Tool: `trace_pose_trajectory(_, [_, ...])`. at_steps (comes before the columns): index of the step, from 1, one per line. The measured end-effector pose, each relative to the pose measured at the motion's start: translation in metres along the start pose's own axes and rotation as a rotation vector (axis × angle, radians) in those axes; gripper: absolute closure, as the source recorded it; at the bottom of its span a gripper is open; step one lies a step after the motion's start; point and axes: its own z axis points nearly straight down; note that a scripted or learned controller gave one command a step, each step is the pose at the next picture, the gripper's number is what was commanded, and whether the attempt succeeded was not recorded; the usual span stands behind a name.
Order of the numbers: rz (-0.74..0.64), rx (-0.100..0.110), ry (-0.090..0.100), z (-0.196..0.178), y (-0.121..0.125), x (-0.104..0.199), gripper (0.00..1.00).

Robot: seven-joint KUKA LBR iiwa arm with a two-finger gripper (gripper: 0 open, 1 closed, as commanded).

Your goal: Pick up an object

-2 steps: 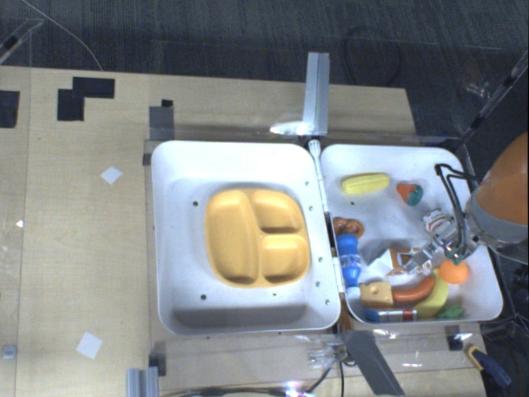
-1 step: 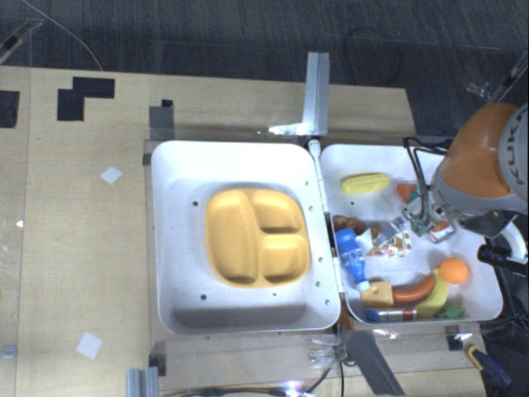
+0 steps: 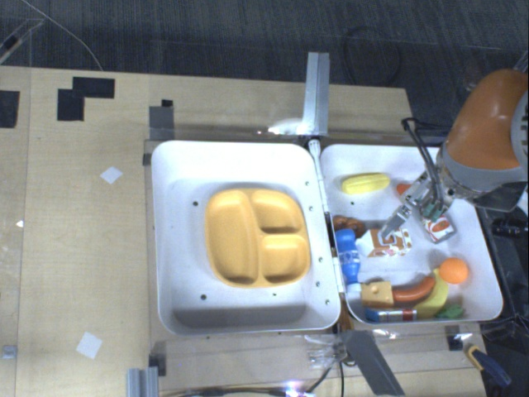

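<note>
Now the grey arm w/ orange band (image 3: pixel 488 131) reaches into the right white bin (image 3: pixel 493 300); its pincer (image 3: pixel 405 215) hovers just above a small red-and-white printed packet (image 3: pixel 391 242), fingers slightly apart, nothing between them. Yellow oblong toy (image 3: pixel 365 184) lies near the back; round orange ball (image 3: pixel 453 270) front-right. Left bin (image 3: pixel 178 304) holds a yellow divided plastic tray (image 3: pixel 254 236).

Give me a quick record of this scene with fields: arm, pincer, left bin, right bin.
arm: grey with orange band, reaching in from the right over the right bin
pincer: low over the right white bin, above a small red-and-white printed packet
left bin: shallow white bin holding a yellow three-compartment plastic tray
right bin: yellow oblong toy, orange ball, blue bottle, brown sausage toy
</note>
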Motion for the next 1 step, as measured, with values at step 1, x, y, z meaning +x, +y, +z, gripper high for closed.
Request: trace_pose_trajectory(1, [0.062, 0.001, -0.003, 0.0764, -0.0185, -0.0890, 0.00])
